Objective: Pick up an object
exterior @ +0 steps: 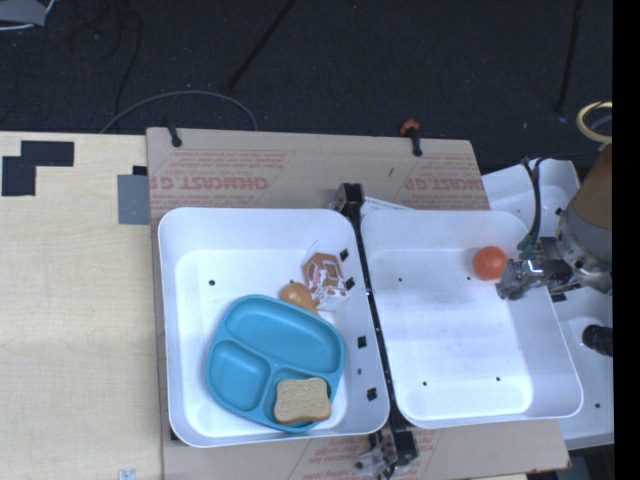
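Observation:
An orange ball (490, 262) lies in the right bin (450, 388), near its far right corner. My gripper (522, 278) hovers just to the right of the ball, over the bin's right rim, with nothing seen between its fingers. In the left bin (185, 268) lies a blue divided tray (265, 353) with a slice of toast (302, 400) on its near right compartment. A small orange-yellow object (297, 295) and a brown-and-white packet (325, 276) rest beside the tray's far edge.
The two bins sit on a cardboard sheet (300, 173) held by clamps. A black divider (365, 308) runs between the bins. Pale wooden bench top (70, 308) extends to the left. The arm's body (590, 228) stands at the right edge.

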`<state>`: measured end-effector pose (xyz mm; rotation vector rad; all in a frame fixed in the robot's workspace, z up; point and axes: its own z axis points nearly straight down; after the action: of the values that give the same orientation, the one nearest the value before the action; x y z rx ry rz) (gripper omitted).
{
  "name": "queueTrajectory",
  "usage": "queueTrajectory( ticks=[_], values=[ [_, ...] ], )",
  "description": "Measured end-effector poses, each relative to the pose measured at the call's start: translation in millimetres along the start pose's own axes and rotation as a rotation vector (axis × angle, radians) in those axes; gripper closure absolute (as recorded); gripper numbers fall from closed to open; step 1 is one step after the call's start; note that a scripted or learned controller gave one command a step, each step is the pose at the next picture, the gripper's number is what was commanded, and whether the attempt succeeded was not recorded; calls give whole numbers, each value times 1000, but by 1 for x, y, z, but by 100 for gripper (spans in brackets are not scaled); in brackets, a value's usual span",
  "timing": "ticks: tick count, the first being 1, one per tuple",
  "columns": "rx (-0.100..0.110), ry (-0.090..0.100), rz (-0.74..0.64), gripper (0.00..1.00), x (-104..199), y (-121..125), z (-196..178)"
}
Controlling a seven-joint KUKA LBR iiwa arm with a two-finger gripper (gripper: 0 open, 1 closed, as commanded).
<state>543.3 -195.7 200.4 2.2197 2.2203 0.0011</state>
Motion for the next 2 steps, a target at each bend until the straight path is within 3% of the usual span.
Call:
queueTrajectory(
  ticks=[1, 2],
  values=[
    [-2, -1, -1, 100, -1, 1, -53],
    [6, 4, -4, 100, 49, -2, -38]
  ],
)
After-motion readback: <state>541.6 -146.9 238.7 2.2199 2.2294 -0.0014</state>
